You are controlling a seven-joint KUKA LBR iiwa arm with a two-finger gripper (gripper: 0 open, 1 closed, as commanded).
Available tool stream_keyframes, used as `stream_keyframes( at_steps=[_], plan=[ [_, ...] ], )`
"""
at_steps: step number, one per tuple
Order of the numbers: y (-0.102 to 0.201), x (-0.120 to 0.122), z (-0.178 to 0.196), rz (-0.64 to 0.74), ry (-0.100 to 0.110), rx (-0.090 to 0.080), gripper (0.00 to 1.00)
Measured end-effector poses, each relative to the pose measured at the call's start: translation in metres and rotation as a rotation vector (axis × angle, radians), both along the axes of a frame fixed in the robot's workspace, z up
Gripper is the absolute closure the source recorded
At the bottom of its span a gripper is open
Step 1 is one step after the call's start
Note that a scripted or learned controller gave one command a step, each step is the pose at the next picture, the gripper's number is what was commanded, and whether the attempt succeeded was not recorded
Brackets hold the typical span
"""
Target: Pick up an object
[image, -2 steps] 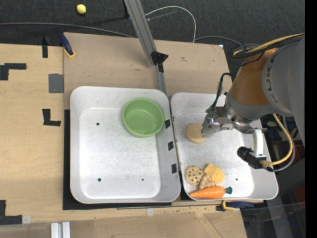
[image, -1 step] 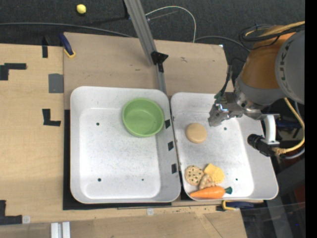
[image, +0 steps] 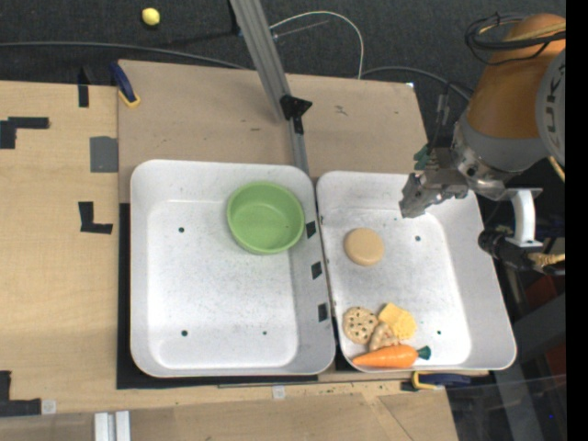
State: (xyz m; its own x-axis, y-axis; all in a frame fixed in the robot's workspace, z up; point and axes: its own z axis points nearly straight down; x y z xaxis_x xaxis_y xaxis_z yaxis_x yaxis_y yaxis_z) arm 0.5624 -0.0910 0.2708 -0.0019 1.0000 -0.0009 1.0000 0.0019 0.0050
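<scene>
A tan round bun (image: 364,246) lies in the upper middle of the right bin (image: 459,274). At that bin's front edge sit a round cookie (image: 358,324), a yellow cracker (image: 397,320) and an orange carrot (image: 390,357), close together. My gripper (image: 415,202) hangs over the right bin's back right part, to the right of the bun and above it. Nothing shows between its fingers.
A green bowl (image: 265,217) stands in the back of the left bin (image: 184,274). A grey pole (image: 266,53) slants over the bench behind the bins. A small yellow ball (image: 151,16) lies on the dark floor at the back left.
</scene>
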Motion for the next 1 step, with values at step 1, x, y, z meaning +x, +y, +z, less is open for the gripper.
stream_keyframes(
  at_steps=[1],
  plan=[
    [0.0421,0.0123,-0.0109,0.003,0.007,0.001,1.00]
  ],
)
